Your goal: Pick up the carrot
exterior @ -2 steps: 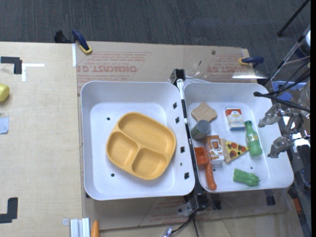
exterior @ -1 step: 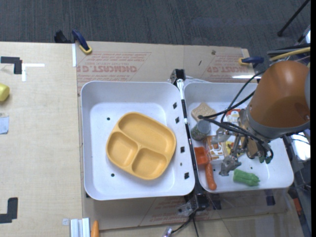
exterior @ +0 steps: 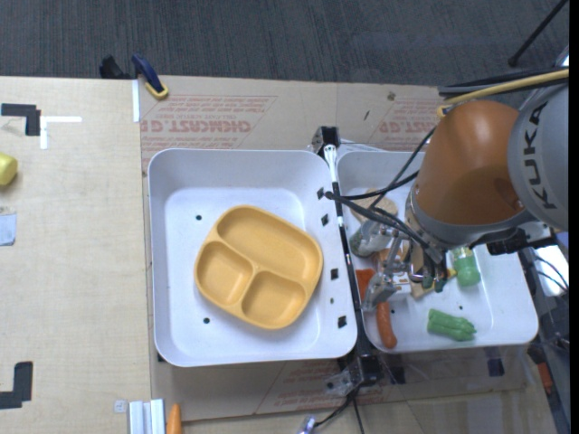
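Two shallow white plastic bins sit side by side on flat cardboard. The left bin (exterior: 172,269), in the middle of the frame, holds one plate (exterior: 259,267): a yellow-orange, rounded, smooth tray with three compartments, lying at a slant.

The right bin (exterior: 507,319), at the right of the frame, is partly covered by the arm (exterior: 475,165), whose wide orange band looks glossy and domed. Below the band, the gripper (exterior: 398,274) hangs low over the left part of this bin among black cables; whether it is spread or pressed together cannot be told from here.

One carrot (exterior: 386,325) lies in the lower left corner of the right bin, just below the gripper: a short, smooth orange-red stick with rounded ends, nearly upright in the frame. A second small reddish-orange piece (exterior: 364,283) lies just above it against the bin's left wall.

Two green things lie to the right: a knobbly dark green vegetable (exterior: 450,325) near the lower edge, and a paler green block (exterior: 466,268) above it.

At the far left edge rests one small yellow object (exterior: 6,169).
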Robot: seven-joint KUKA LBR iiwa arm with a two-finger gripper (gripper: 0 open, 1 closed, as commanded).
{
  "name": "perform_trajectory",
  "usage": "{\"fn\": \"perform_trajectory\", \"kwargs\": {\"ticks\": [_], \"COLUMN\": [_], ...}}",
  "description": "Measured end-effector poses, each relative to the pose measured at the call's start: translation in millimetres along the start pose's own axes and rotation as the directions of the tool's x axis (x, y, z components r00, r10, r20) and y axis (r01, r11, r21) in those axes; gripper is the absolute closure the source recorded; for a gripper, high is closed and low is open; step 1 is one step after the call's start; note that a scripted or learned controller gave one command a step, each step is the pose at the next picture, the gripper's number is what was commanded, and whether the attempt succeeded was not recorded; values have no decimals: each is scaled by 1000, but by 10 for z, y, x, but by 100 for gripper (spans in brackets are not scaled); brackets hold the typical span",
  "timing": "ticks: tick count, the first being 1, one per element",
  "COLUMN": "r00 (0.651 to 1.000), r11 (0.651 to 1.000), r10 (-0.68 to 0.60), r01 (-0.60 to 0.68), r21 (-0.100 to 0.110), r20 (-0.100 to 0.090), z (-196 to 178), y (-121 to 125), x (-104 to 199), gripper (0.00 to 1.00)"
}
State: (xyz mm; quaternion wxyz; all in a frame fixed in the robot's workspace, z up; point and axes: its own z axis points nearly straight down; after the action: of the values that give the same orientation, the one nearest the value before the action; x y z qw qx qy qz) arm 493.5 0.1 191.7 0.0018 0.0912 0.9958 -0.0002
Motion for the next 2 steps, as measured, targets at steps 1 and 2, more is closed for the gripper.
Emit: {"fn": "perform_trajectory", "kwargs": {"ticks": [1,2], "r00": [1000,953], "r11": [1000,953], "r10": [24,302], "r01": [-24,-302], "r21": [0,1], "r20": [0,-1], "z": [2,29], "y": [408,1069], "x": [-274,-10], "gripper": [0,0]}}
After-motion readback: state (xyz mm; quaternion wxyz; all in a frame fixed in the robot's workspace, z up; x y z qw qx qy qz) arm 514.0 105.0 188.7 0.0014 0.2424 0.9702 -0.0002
